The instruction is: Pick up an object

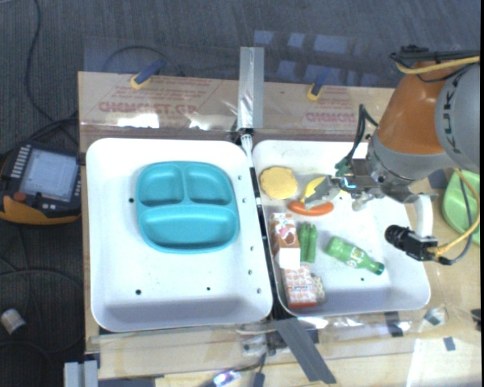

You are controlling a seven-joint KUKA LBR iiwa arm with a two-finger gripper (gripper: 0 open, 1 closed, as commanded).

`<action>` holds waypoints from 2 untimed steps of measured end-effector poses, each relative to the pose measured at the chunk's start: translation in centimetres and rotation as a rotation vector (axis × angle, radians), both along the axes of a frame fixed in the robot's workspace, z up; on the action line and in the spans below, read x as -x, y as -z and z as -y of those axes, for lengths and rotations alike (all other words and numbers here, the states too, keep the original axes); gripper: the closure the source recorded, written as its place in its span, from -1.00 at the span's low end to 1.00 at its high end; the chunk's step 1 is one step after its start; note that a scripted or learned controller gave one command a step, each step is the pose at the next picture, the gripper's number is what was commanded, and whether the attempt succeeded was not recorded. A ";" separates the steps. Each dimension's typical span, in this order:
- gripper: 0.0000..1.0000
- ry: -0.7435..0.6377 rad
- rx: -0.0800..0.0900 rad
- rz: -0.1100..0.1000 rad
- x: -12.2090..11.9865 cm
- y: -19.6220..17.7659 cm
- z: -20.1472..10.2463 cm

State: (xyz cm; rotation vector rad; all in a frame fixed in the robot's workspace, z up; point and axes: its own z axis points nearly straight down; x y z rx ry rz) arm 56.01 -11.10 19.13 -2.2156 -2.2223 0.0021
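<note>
Grey tool (344, 185) low in right bin (403, 295), beside yellow piece (315, 189); opening, grasp unclear.

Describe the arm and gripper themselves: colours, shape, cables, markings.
The arm is bulky and rounded, grey with a broad orange band above the wrist and dark lettering on the grey shell. A yellow cable runs along its top. The gripper is small, dark and metallic, with thin wires around its mount.

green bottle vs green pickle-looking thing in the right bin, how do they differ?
The green bottle is longer than the small green piece. The bottle lies at a slant toward the bin's near right corner; the piece lies nearly parallel to the divider. The bottle carries a pale label; the piece looks plain. The bottle lies apart from other items; the piece sits beside a box. Both lie flat, ungrasped.
</note>
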 end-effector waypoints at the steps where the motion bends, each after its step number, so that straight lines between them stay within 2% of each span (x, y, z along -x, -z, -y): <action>1: -1.00 -0.108 0.005 0.013 2.0 10.2 7.0; 2: -1.00 0.190 0.002 0.018 5.0 10.1 7.8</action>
